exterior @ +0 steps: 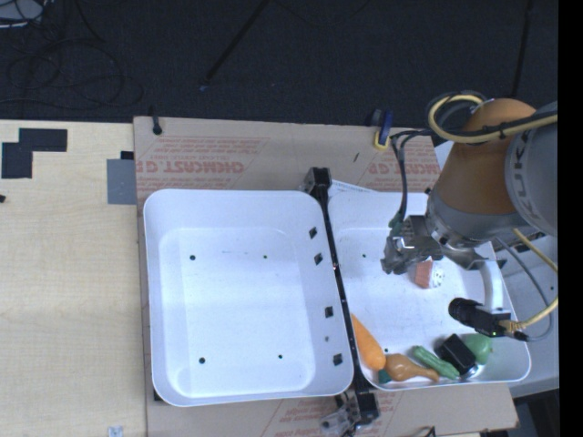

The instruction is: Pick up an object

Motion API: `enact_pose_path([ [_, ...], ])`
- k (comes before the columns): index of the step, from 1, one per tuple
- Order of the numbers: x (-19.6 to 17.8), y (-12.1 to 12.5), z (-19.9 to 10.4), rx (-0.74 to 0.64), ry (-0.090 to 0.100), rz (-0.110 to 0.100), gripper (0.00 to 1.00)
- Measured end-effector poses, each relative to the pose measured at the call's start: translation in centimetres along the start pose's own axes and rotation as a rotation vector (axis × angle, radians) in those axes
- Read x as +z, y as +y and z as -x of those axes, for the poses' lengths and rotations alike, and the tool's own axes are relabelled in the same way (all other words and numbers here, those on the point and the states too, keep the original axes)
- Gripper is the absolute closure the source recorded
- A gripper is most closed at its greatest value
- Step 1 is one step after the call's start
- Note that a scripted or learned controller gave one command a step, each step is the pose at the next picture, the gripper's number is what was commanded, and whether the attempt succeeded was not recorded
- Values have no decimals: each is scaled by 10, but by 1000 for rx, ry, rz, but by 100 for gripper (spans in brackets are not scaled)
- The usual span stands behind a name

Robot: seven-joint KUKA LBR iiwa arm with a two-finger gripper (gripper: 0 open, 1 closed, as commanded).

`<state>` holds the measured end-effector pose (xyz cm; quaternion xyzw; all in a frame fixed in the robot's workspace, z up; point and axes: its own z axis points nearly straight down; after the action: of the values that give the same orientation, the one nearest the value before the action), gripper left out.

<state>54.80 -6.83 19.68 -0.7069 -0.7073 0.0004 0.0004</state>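
Here a small reddish-orange block (422, 274) is seen just to the right of the dark pincer (401, 254), near the middle of the right-hand shallow white plastic bin (364, 244). How far the pincer is parted cannot be told. The grey arm (483, 185) is bent down from the frame's right.

A single fixed camera looks down on the bench from above at a slant, far enough back to take in both shallow white plastic bins, the left one (239, 294) and the right one (383, 235), side by side. The pale wooden bench top (64, 271) runs off the left edge, and dark floor with loose cables (228, 44) fills the top of the frame. The grey arm with its orange band (487, 167) enters from the right, over the right bin.
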Motion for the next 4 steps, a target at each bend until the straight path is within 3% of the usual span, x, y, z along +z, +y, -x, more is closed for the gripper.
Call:
enact_pose_path([
  [2,-18,0,3,1,0,0,100],
  [3,12,-17,-34,-2,2,-7,100],
  [4,0,-16,-31,1,1,-5,100],
])
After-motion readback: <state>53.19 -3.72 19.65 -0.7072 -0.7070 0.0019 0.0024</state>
